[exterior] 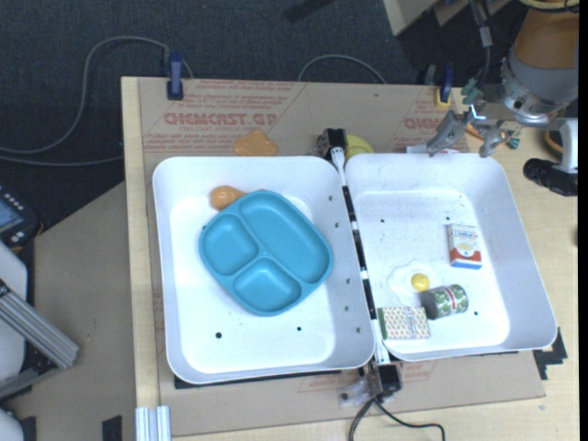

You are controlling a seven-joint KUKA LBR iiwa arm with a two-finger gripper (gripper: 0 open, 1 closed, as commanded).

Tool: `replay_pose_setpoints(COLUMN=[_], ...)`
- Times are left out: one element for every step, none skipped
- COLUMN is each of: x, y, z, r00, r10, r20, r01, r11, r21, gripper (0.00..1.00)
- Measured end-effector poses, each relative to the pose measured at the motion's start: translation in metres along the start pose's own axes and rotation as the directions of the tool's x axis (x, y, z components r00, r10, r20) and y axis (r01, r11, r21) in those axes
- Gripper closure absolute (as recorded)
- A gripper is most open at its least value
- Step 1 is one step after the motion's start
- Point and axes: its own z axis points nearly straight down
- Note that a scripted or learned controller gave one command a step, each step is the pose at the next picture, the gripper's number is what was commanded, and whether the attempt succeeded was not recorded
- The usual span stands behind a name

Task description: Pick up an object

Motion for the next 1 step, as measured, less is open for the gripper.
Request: replay_pose_setpoints(x=[-0.0809], y=[0.0053], z=[0.0599], r00=[1.0], r10=[0.004], r20=[0.001], r01=[-0.004], r11=[1.0], r21=[-0.001], gripper=[0.0])
